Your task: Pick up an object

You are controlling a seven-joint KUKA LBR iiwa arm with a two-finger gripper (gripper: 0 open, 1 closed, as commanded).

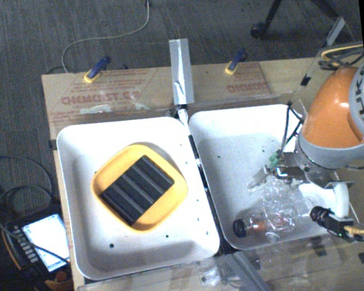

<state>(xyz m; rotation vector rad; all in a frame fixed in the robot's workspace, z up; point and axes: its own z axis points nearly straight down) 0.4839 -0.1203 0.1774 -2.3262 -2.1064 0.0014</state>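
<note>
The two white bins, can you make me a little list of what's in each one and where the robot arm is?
left bin: yellow tray with black ridged top
right bin: clear plastic bottle lying on its side, dark cap pointing left
arm: over the right bin's right side
gripper: just above the bottle
bottle held: cannot tell

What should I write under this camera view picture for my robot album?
Robot arm reaching over a clear plastic bottle in the right bin; yellow-and-black tray in the left bin.

yellow tray [141,186] fills left bin [72,154]
</note>
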